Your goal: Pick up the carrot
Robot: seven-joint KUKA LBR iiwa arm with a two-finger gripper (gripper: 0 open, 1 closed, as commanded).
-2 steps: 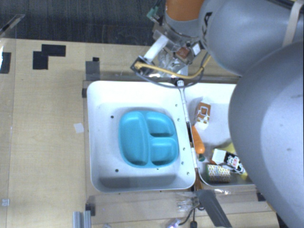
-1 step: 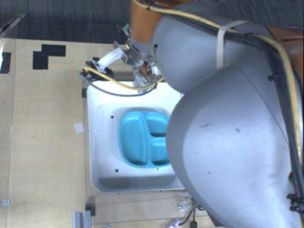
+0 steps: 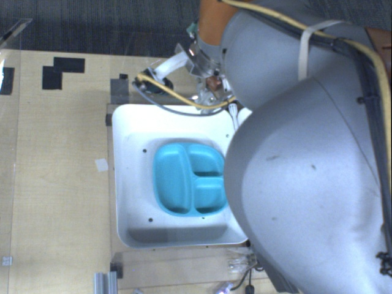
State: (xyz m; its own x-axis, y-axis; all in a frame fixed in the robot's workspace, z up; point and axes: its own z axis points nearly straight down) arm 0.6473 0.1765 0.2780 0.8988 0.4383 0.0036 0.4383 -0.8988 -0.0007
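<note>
1. The pale wooden surface [image 3: 55, 182] takes up the left side, with black block-shaped marks [image 3: 61, 71] near its far left corner.
2. Right of these marks, one shallow white bin [image 3: 131, 164] sits on the surface, its right part covered by the arm.
3. A blue divided tray [image 3: 184, 179] lies in the bin, with one long compartment on the left and two smaller ones on the right; what shows of it holds nothing.
4. Beyond the bin's far rim, a yellow cable [image 3: 174, 97] loops beside the wrist hardware.
5. The grey arm [image 3: 306, 164] with its orange band [image 3: 223, 11] fills the right side.
6. The jaws are hidden, so I cannot tell their opening or any hold.
7. The carrot may lie beneath the arm; I cannot tell where.
</note>
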